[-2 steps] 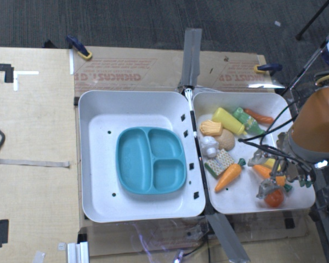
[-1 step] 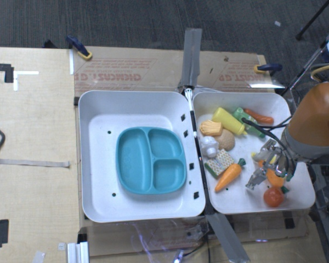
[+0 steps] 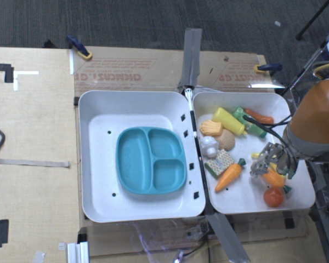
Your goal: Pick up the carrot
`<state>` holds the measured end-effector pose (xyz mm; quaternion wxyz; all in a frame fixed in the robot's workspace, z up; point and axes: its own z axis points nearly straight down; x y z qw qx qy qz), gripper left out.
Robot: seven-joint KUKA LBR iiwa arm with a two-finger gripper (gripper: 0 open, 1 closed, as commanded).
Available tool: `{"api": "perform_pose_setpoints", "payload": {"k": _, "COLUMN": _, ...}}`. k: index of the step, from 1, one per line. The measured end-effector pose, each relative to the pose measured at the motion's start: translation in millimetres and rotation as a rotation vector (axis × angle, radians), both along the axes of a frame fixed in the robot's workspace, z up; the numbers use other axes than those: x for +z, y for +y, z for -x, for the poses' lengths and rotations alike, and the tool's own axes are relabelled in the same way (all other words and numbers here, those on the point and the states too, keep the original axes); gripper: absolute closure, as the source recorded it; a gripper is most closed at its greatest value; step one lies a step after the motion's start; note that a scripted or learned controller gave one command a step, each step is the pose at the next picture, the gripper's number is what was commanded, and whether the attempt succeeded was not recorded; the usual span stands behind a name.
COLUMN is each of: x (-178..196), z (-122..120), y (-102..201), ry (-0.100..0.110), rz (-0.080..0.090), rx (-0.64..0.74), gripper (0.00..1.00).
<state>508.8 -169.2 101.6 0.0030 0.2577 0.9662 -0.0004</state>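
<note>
- Carrot (image 3: 228, 177): tapered, smooth orange plastic with a green top, lying slantwise in the right bin (image 3: 301, 201), lower centre-right of frame.
- Gripper (image 3: 270, 160): metallic, right of the carrot, apart from it; its state cannot be told.
- Left bin (image 3: 93, 147): teal three-compartment plate (image 3: 151, 160).

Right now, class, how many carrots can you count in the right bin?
2. One carrot lies near the middle of the right bin, beside the checkered piece. A second carrot lies at the tool, partly covered. More may be hidden under the arm.
</note>
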Motion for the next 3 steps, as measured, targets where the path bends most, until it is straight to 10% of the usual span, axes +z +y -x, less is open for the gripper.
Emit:
{"api": "perform_pose_setpoints", "payload": {"k": 1, "x": 9.8, "z": -2.2, "y": 0.0, "ry": -0.005, "rz": 0.002, "rx": 0.003, "gripper": 1.00}}
{"api": "perform_pose_setpoints", "payload": {"k": 2, "x": 9.7, "z": -2.1, "y": 0.1, "ry": -0.004, "rz": 0.002, "rx": 0.003, "gripper": 0.00}}
{"api": "perform_pose_setpoints", "payload": {"k": 3, "x": 19.6, "z": -4.4, "y": -0.1, "ry": -0.009, "rz": 0.004, "rx": 0.005, "gripper": 1.00}}
